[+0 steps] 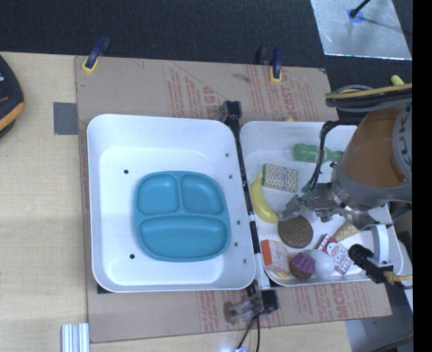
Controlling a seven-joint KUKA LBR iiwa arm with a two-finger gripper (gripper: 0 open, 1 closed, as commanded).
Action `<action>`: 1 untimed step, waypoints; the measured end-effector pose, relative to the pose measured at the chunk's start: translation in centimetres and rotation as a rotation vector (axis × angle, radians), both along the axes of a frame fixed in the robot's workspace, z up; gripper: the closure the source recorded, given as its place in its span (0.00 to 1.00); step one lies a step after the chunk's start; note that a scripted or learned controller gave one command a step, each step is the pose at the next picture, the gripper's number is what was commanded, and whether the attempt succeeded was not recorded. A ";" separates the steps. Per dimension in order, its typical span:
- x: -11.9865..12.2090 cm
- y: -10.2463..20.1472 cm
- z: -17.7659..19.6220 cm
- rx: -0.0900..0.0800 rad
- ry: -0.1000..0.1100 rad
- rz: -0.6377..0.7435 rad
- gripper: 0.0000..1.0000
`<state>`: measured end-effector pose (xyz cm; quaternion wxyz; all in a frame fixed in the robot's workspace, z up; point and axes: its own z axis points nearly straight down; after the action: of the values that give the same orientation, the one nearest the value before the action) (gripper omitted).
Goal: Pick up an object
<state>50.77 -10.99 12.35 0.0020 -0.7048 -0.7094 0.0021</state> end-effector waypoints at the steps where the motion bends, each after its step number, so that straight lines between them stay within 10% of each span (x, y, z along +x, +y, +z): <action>1: 9.4 0.4 -0.3 0.000 -0.011 0.000 0.00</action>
<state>60.21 -10.62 12.04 -0.0019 -0.7047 -0.7095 -0.0014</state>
